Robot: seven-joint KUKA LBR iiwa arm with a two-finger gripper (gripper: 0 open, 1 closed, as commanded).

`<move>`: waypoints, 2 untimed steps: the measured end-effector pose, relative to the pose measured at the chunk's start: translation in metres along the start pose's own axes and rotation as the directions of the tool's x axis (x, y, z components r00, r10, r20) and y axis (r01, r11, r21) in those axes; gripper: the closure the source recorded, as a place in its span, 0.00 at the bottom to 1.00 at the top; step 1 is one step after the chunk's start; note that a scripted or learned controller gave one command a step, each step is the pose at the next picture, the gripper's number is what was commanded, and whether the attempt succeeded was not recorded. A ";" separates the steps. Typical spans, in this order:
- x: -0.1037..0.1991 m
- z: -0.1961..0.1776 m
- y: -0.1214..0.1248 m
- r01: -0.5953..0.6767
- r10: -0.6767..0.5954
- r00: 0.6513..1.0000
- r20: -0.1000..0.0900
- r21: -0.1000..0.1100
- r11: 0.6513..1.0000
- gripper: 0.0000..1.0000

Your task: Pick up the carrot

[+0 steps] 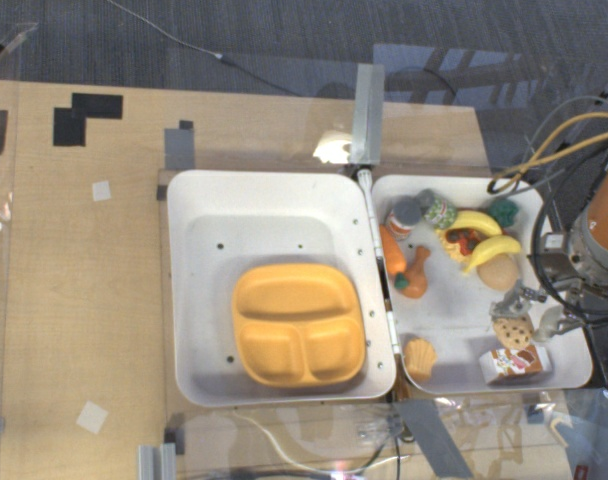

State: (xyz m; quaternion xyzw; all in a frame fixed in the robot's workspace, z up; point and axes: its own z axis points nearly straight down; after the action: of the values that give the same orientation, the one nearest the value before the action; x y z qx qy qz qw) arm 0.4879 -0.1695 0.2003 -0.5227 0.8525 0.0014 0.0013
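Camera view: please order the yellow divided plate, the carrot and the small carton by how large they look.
1. Yellow divided plate, clearly the largest.
2. Carrot and small carton: they look about alike, the carrot longer and thinner, the carton wider, so I do not rank them.

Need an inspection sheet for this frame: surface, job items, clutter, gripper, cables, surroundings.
Surface: wooden bench with two white bins side by side, left bin and right bin.
Job's things: carrot lies in the right bin against its left wall, next to a drumstick toy.
Clutter: yellow divided plate in the left bin; bananas, cookie, small carton and other toy foods in the right bin.
Gripper: gripper over the right bin's right side, above the cookie, apart from the carrot; finger state unclear.
Cables: yellow and black cables loop by the arm; thin wire on the floor.
Surroundings: grey carpet.
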 end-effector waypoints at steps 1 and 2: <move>0.015 -0.100 -0.009 0.410 -0.410 0.912 -0.006 0.012 0.912 1.00; 0.030 -0.085 -0.015 0.410 -0.410 0.912 -0.002 0.005 0.912 1.00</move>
State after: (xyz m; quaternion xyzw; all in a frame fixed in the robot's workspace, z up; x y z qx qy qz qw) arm 0.4881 -0.2031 0.2850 -0.6897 0.7241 -0.0014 0.0023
